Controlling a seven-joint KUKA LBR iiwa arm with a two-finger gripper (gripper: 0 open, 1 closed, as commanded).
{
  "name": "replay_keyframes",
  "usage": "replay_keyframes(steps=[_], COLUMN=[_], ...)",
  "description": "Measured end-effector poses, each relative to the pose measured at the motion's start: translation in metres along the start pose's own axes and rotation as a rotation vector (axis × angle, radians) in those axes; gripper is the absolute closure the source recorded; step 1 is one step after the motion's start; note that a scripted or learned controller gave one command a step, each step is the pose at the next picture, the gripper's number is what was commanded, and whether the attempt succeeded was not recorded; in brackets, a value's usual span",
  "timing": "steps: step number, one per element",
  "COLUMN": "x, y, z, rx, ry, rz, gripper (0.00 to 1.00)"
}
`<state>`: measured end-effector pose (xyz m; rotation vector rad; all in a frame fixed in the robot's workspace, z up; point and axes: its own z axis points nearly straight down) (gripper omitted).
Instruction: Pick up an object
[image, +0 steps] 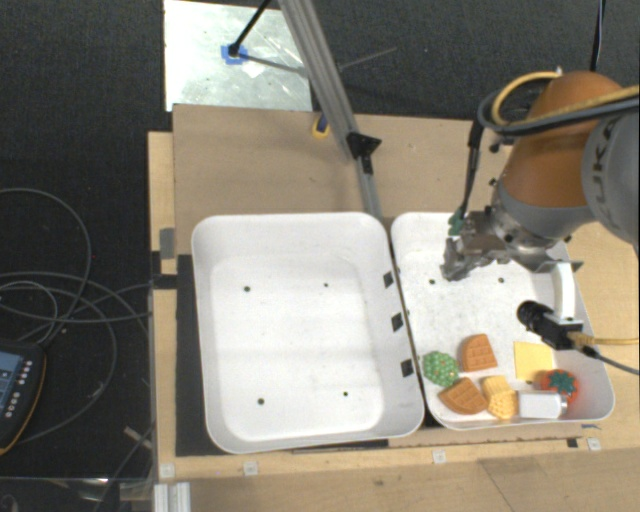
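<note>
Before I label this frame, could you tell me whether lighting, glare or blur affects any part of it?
In the camera view, light is even and soft over the left bin; the gripper looks slightly smeared and dark against the right bin; the toy foods are small but distinguishable by colour; a bright patch of floor at the top is washed out.

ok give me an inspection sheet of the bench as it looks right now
surface: wooden bench bearing a left bin and a right bin
job's things: toy foods at the right bin's near end, among them a green piece, waffle, yellow block, white block
clutter: nothing seen
grippers: gripper over the right bin's far end, apart from the toys
cables: yellow hose on the arm; black cables on the floor, left
surroundings: handheld pendant, metal pole
</note>
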<state>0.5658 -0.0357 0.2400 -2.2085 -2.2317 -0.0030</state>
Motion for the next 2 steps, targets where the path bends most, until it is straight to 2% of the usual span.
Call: replay_keyframes(steps=[1, 2], x=[0.056, 0.105], y=[-0.003, 0.0], z=[-0.008, 0.008], rx=[-0.002, 0.001], ry=[0.0, -0.001], rz=[-0.001, 0.0], gripper=[1.0, 1.0])
